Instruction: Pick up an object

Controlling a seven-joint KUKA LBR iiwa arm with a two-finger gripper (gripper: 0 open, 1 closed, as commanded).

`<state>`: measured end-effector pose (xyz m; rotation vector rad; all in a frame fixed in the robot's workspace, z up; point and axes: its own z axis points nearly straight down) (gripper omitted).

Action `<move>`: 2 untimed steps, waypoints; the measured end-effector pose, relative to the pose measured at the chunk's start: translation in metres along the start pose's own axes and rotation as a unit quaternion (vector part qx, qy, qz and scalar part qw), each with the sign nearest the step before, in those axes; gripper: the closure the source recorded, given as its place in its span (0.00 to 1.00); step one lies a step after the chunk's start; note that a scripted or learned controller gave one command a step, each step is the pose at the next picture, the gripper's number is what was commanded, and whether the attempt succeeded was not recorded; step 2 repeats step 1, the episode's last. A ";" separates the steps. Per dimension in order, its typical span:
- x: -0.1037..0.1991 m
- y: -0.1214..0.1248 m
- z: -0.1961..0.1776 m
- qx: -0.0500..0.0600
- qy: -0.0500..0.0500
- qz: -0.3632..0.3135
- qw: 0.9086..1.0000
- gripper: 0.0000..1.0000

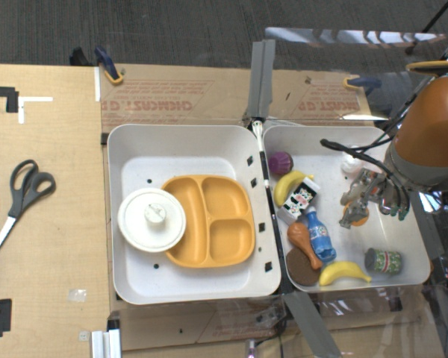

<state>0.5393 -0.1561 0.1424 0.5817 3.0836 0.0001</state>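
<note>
**Camera view: gripper above small orange object in right bin**

Likely target: the small orange object, which lies on the floor of the right bin. It sits directly under the gripper, at its lower-left edge, touching or nearly so; contact cannot be confirmed. The object is partly covered, so its long axis cannot be read. Whether the gripper is spread or pressed together cannot be told, and nothing is seen pinched in it.

Judgement: the coming move is a short straight descent, with little sideways correction needed.

Other items, placed from the gripper:

- White object: just above it.
- Green can: below and slightly right, apart.
- Blue bottle: left and below, beside a drumstick.
- Black-and-white carton: left, touching a banana.
- Second banana: below, near the bin's front wall.
- Purple object: far left, against the divider.

The left bin, well apart to the left, holds a yellow tray and a white lid.
</note>
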 end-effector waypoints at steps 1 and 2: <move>0.005 0.060 -0.108 0.000 -0.001 0.002 1.000 1.00; 0.005 0.060 -0.108 0.000 -0.001 0.002 1.000 1.00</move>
